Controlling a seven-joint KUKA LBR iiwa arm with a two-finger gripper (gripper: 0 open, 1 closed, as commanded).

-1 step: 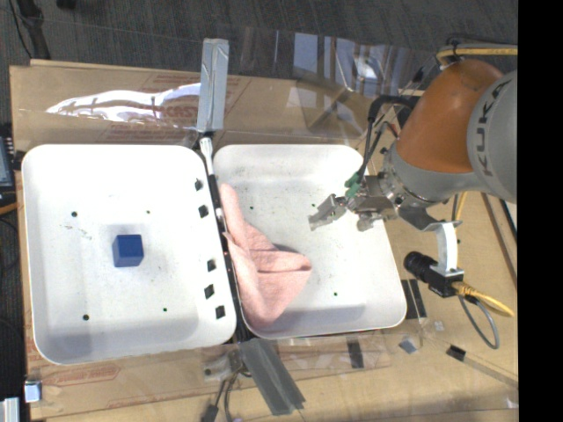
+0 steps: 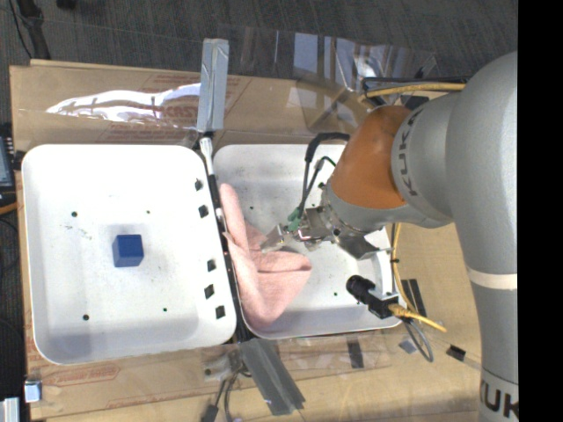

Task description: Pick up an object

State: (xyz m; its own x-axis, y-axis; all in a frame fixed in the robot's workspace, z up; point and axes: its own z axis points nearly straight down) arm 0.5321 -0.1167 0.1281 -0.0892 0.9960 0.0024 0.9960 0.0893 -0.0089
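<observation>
Gripper [image 2: 283, 236] over soft pink folded cloth [image 2: 259, 271].
Cloth drapes along the right white bin's [image 2: 264, 161] left wall; finger state cannot be told.

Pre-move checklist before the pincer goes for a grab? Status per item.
1. Target present: pink cloth lies in the right bin, draped against the divider side. Ok.
2. Pincer over target: sits at the cloth's upper edge. Ok.
3. Cloth between the fingers: cannot tell; they are too small and blurred.
4. Alternative object: blue cube sits alone in the left bin, apart from the walls. Ok.
5. Cable clearance: yellow cable hangs over the right bin's near corner, close to the arm. Not ok, probably worth watching.
</observation>
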